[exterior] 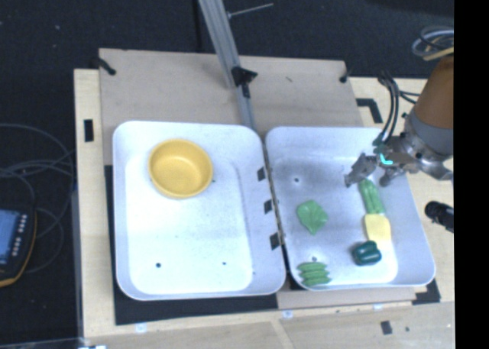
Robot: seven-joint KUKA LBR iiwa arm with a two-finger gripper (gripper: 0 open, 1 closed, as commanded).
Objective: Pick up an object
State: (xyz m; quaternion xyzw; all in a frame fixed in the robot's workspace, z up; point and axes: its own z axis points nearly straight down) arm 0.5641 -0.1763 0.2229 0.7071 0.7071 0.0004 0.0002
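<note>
I'm seeing the gripper (pixel 372 172) hovering with fingers spread wide above the long green object (pixel 372 197); I'm reading no writing anywhere.

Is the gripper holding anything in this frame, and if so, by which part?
Nothing is held. The gripper hovers open just above the top end of the long green object.

Fixed overhead camera, slanted down on bins (pixel 122 210).

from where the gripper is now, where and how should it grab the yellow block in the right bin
Grip the yellow block across its two long sides, coming straight down from above. It lies flat; a long green piece touches its upper end and a dark green object sits just below, so its left and right flanks look freest.
</note>
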